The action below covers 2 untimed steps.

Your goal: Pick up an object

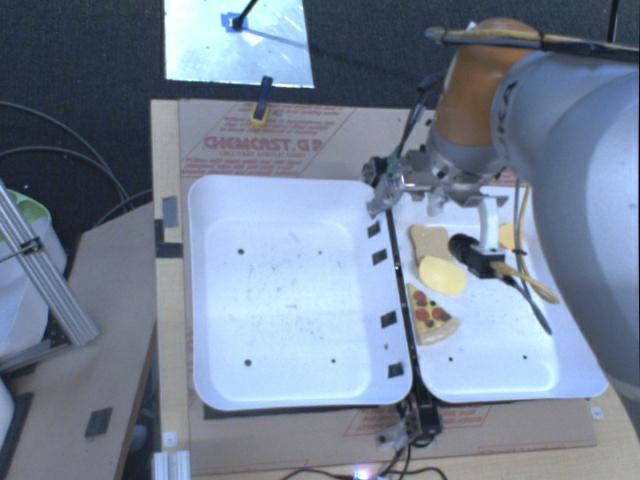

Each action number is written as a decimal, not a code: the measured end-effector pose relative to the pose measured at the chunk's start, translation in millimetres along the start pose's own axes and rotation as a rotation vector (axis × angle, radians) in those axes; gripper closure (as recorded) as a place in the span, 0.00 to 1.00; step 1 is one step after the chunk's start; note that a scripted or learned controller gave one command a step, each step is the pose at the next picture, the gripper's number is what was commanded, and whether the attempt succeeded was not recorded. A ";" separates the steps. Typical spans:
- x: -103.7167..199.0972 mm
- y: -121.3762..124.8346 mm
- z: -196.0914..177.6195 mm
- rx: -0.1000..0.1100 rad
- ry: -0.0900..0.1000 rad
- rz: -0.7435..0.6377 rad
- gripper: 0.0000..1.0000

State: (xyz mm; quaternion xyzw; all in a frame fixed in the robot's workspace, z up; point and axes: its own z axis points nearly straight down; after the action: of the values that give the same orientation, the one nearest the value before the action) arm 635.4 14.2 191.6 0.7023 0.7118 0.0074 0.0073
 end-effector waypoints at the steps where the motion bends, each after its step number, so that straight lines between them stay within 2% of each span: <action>1: 81.1 -40.4 6.7 0.021 0.004 0.001 0.00; 2: 17.1 -64.7 6.1 0.021 -0.001 0.017 0.00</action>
State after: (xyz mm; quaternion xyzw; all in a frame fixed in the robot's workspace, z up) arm 570.6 30.5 184.1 0.7085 0.7057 -0.0007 0.0002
